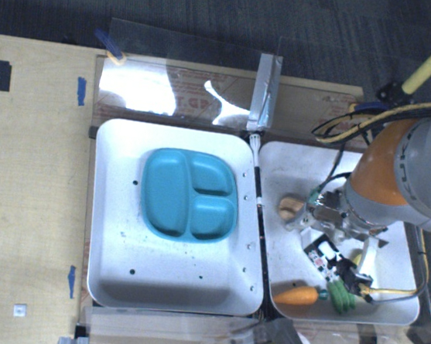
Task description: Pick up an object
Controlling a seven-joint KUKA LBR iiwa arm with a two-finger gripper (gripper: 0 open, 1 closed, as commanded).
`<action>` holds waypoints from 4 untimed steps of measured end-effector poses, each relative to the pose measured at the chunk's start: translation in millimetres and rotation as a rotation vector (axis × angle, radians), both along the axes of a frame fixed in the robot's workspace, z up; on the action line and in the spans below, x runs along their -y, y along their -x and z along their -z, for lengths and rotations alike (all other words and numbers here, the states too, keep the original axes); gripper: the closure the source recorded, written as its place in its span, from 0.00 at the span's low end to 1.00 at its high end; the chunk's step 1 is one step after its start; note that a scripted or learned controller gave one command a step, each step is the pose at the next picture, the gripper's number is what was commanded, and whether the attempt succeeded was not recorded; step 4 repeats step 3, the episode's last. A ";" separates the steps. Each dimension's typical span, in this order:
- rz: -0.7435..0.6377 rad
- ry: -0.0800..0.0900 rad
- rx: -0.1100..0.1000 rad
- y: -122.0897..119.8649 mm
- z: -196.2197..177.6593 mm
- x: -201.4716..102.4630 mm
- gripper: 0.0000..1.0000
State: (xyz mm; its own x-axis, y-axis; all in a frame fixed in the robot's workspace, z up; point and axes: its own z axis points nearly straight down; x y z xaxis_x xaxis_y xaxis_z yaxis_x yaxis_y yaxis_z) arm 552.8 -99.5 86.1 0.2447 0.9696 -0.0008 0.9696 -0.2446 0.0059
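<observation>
My gripper (322, 243) hangs low over the right bin (278, 167), below the grey arm with its orange band (378, 179). A small tan lump (290, 208) lies just to the gripper's left, near the bin's left wall. An orange toy carrot (298, 296) with a green leafy top (343, 294) rests along the front wall, just below the gripper. I see nothing held in the gripper. The arm hides the bin's right part.
The left bin (109, 216) holds a blue divided plate (191, 194) at its middle. A metal divider post (263, 91) stands behind the two bins. Yellow and black cables (362, 119) loop behind the right bin.
</observation>
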 end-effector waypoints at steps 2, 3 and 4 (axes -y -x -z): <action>-0.185 -0.003 -0.005 26.7 -7.1 41.0 1.00; -0.427 -0.002 -0.009 -2.8 -95.3 -54.5 1.00; -0.427 -0.002 -0.009 -2.8 -95.3 -54.5 1.00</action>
